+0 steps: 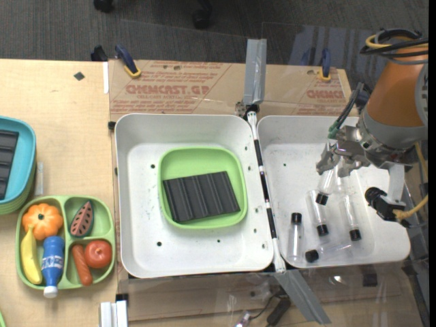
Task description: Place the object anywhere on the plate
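Gripper hangs low over the right bin, upper part, arm coming in from the right. Fingers look slightly apart w/ a clear tube possibly between the tips, but we can't tell for sure whether they're closed on it or how wide they stand.

Tubes, clear w/ black caps, lie scattered just below the gripper, toward the bin's near edge; long axes run mostly up-down in the view, a couple slanted. We judge one of these is the obj to move.

Green plate sits well to the gripper's left, in the left bin, w/ a dark ribbed mat covering its middle. Between them: the two bins' touching rims, so we'd need a lift before crossing. Room over the plate is open; its rim is bare all round the mat.
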`<state>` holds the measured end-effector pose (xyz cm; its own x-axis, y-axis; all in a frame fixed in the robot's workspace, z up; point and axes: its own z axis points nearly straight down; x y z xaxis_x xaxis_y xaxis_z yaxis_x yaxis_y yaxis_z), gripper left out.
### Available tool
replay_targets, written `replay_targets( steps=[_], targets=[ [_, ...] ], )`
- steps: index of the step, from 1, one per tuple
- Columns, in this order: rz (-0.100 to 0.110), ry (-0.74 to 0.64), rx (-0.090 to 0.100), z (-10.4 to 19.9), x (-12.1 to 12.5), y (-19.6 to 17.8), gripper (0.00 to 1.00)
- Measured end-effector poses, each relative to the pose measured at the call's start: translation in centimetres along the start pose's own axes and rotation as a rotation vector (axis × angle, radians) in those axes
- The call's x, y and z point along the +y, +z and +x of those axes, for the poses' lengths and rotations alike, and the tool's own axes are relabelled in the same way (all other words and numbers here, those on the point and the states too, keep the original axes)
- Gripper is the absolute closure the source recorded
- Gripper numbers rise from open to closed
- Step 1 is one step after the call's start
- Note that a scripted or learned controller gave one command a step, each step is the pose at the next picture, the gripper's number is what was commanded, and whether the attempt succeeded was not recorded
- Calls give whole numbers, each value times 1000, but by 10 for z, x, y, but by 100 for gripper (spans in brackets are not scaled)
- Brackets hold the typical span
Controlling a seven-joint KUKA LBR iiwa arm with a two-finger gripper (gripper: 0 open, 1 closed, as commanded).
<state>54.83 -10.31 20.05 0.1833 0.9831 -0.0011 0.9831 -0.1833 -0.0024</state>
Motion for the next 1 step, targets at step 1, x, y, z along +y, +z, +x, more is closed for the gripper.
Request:
replay_targets(
  steps=[1],
  targets=[
    [0, 0, 0, 0, 0, 0, 0]
  ],
)
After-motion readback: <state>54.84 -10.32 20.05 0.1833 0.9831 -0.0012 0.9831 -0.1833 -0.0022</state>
